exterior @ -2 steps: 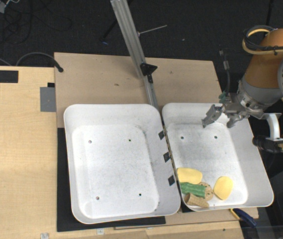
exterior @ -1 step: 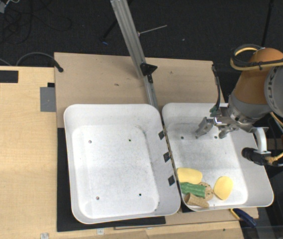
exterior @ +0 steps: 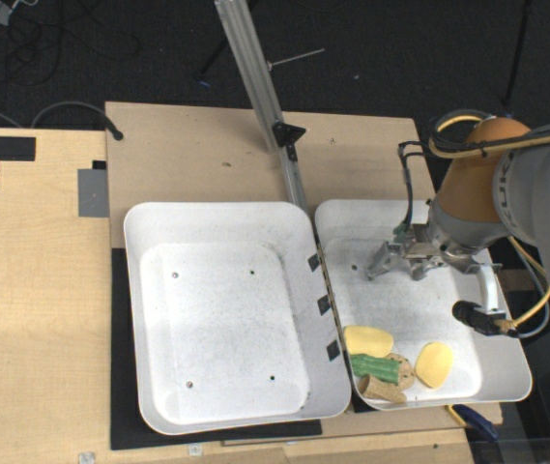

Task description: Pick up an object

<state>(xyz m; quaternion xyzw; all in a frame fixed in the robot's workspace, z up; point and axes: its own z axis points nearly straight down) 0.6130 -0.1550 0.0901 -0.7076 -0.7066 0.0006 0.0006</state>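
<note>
Overhead, the arm hung above the right bin, nothing picked yet.

The bench (exterior: pixel 43 259) bore the left bin (exterior: pixel 159 230) and the right bin (exterior: pixel 506 380); the gripper (exterior: pixel 402 262) hovered with fingers spread wide and holding nothing, well apart from the objects at the near end (all clustered): yellow piece (exterior: pixel 367 340), yellow disc (exterior: pixel 435 363), green piece (exterior: pixel 373 365). Judged at the approach step; next called for moving over one and descending.

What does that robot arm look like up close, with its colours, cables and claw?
The arm is bulky and rounded, grey with an orange band above the wrist. Black and yellow cables loop around it. At its end sits a small grey metal gripper with thin fingers; a black fitting sticks out beside it.
</note>
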